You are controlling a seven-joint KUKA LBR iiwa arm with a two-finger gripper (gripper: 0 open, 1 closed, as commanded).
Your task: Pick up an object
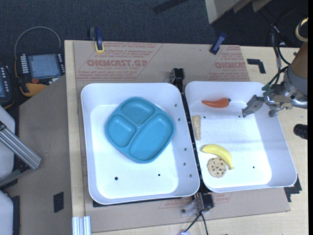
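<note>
The gripper (262,106) hangs with its 2 fingers spread wide and holding nothing, near the red pepper (215,103) in the right bin (281,146); it looks light, smooth, best pinched mid-body.

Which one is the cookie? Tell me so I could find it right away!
Look at the right white bin, the one without the blue plate. Go to its front part, nearest the camera, where a yellow banana lies. The cookie sits right against the banana's underside: it is the one round, flat, tan thing with dark specks, unlike the long red chili pepper farther back.
</note>
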